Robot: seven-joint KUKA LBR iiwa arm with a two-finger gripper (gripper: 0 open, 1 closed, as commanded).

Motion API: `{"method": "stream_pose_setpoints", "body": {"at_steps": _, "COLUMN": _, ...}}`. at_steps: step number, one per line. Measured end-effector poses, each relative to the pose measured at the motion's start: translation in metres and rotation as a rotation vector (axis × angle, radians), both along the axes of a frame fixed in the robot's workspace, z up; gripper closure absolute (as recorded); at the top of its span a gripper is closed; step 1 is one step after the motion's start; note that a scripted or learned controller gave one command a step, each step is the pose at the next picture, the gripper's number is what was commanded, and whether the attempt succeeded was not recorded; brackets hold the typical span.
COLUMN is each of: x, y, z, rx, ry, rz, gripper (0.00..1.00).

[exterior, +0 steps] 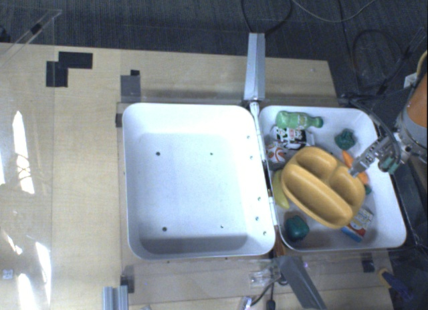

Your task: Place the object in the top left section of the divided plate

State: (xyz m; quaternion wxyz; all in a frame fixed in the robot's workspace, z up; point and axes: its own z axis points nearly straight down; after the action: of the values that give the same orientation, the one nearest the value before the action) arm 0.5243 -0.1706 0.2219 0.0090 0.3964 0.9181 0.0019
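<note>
Nearest the camera, a teal lump (296,227) is seen at the front of the right bin (388,232), well left of and below the end effector (376,156). Yellow divided plate (323,185) is found tilted on top of the clutter, just left of the end effector, its right edge close to the tip; contact can't be confirmed. Fingers are too small and blurred to be read, so spread vs. pressed together can't be told, and nothing is seen pinched. An orange bit (354,168) is glimpsed between plate and end effector. A green bottle (299,120) is laid on its side up-left of the end effector, w/ a black-and-white carton (290,137) just below it. A dark green piece (346,139) sits near, up-left. A red/blue packet (359,223) pokes out under the plate, below the end effector. Left bin (194,178) lies far left on the counter (67,188). Which item is the task obj. can't be told.
</note>
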Motion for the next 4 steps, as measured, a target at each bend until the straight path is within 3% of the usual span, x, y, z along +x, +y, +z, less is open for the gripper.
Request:
{"method": "stream_pose_setpoints", "body": {"at_steps": 1, "x": -0.015, "y": 0.031, "z": 0.025, "rx": -0.001, "ry": 0.008, "rz": 0.232, "gripper": 1.0}}
{"method": "stream_pose_setpoints", "body": {"at_steps": 2, "x": 0.009, "y": 0.001, "z": 0.008, "rx": -0.003, "ry": 0.009, "rz": 0.317, "gripper": 1.0}}
{"method": "stream_pose_setpoints", "body": {"at_steps": 3, "x": 0.039, "y": 0.046, "z": 0.065, "rx": -0.008, "ry": 0.007, "rz": 0.704, "gripper": 1.0}}
{"method": "stream_pose_setpoints", "body": {"at_steps": 4, "x": 0.01, "y": 0.067, "z": 0.065, "rx": -0.007, "ry": 0.009, "rz": 0.714, "gripper": 1.0}}
